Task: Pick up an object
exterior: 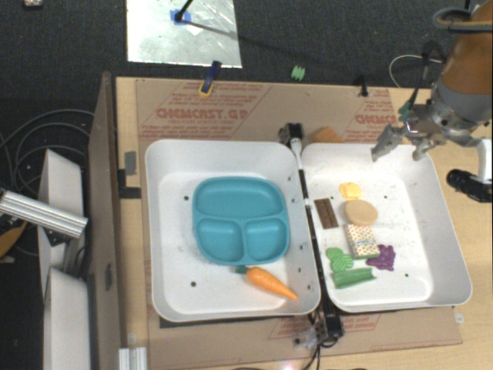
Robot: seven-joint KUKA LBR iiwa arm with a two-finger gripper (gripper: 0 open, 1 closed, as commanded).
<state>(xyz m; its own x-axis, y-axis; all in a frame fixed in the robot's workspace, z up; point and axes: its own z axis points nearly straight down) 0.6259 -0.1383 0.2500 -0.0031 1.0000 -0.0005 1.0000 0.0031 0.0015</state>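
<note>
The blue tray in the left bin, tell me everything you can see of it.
The tray is a light blue, plastic-looking divided plate with rounded corners and a raised rim. It has three compartments: one wide section across the far side and two smaller ones side by side on the near side. Nothing lies in any of them. It sits flat, right way up, near the middle of the left bin. A carrot lies just off its near edge, touching it or nearly so.
</note>
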